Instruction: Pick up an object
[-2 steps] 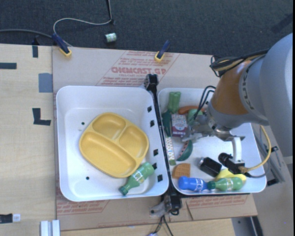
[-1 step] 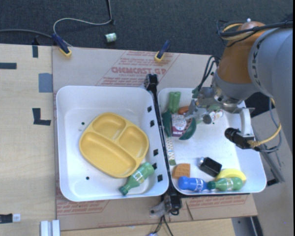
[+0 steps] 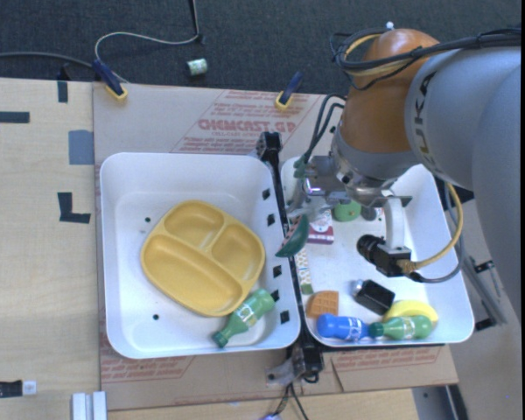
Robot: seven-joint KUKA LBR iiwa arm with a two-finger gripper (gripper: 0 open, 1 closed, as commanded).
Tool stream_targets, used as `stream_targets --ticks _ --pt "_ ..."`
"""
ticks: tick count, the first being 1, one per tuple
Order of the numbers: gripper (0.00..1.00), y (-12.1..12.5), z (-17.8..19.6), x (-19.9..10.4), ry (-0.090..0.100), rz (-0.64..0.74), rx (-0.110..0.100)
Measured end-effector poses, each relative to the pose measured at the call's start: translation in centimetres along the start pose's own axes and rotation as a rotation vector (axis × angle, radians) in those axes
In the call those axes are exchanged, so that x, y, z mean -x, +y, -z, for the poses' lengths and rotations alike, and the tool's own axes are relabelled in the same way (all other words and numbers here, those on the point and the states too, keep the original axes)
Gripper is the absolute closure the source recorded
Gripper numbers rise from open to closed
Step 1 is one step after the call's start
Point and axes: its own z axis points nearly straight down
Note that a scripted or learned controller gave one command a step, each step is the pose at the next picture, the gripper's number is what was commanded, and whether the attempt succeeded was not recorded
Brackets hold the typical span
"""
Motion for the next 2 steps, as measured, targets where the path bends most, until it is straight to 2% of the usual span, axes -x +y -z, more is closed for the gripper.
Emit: stream_targets --ticks 1,2 --pt "1.00 -6.7 1.8 -1.5 0.000 -0.001 -0.001" --pt "1.00 -6.8 1.7 -3.7 -0.001 -0.001 -0.001"
